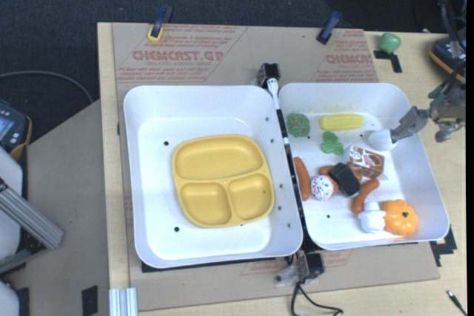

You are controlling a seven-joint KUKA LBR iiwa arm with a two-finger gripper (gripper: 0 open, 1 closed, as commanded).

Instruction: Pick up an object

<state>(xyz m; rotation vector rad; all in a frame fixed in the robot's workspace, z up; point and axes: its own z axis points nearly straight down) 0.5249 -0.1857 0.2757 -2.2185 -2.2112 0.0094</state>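
Jaws (406,126) at the right bin's (426,159) far edge, state unclear, near the corn cob (341,121) lying left-right.

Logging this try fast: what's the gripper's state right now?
Gripper: cannot be told; it hangs over the right bin's right side with nothing visibly held.

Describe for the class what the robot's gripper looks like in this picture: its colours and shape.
At the camera view's right edge, the gripper is grey metal with darker mechanical parts behind it. A slim, pale grey piece tapers leftward over the right bin. Finer details are too blurred to tell.
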